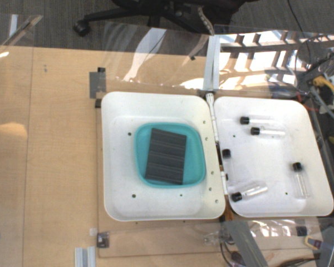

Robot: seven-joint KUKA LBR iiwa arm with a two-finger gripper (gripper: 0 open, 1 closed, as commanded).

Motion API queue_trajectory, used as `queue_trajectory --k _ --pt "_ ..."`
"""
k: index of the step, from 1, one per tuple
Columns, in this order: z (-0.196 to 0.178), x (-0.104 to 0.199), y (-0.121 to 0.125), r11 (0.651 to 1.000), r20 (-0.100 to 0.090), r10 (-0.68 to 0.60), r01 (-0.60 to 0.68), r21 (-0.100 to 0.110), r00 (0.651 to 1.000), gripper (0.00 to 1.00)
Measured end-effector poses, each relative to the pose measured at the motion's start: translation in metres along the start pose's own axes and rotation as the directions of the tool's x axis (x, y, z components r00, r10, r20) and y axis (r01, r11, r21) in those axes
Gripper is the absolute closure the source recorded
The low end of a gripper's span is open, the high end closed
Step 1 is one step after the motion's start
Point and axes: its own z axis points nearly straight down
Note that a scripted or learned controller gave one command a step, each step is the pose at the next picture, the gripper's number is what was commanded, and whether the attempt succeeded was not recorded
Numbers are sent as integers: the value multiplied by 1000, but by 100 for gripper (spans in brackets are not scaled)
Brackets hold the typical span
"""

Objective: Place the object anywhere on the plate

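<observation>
A dark grey ribbed rectangular block (166, 157) lies flat on the teal plate (197, 160), which sits in the middle of the left white bin (119, 199). The block covers most of the plate's centre, slightly tilted. Several clear tubes with black caps lie in the right white bin (278, 204): one tube (251, 120) near the top, another tube (265, 130) just below it, a third tube (247, 192) near the front left. A further tube (299, 178) lies at the right side.
A small black cap (225, 153) rests by the right bin's left wall. Cables and metal frame parts (317, 82) crowd the upper right. An office chair base (172, 7) stands beyond the bench. Bare wooden bench (44, 149) extends to the left.
</observation>
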Motion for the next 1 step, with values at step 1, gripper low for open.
queue_trajectory --k 1 --pt "0 -18 83 1000 2 3 -3 -1 1000 0"
